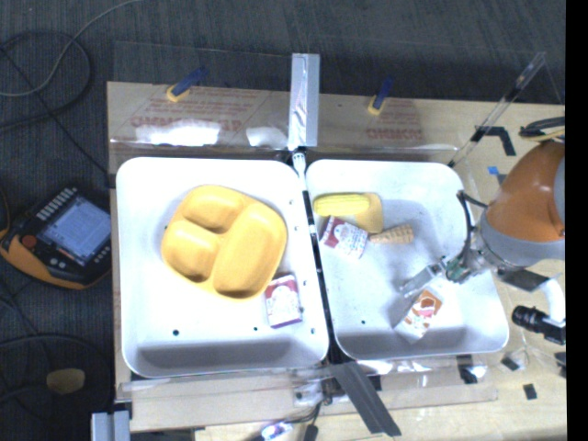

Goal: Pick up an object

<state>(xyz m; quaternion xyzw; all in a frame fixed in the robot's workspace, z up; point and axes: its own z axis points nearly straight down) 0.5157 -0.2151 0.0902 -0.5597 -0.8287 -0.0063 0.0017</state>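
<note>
We see the arm reaching in from the right over the right bin, its gripper low near the bin floor. The fingers look close together with nothing between them, though they are small and hard to read, so we cannot tell for certain.

Just below the gripper lies a small white packet with red print, near the bin's lower right corner and a little apart from the fingers. We judge it the nearest candidate. It looks light, flat and flimsy, likely to slide on the smooth plastic or buckle when pinched, so we would come down across its narrower width, near the middle, and close gently.

Further up the same bin we find a yellow block, a second printed packet touching it, and a tan cone just beside that. The cone looks stiff but round and may roll.

In the left bin sits a large yellow moulded piece, probably too wide for the fingers, with another small packet by its lower right edge
</note>
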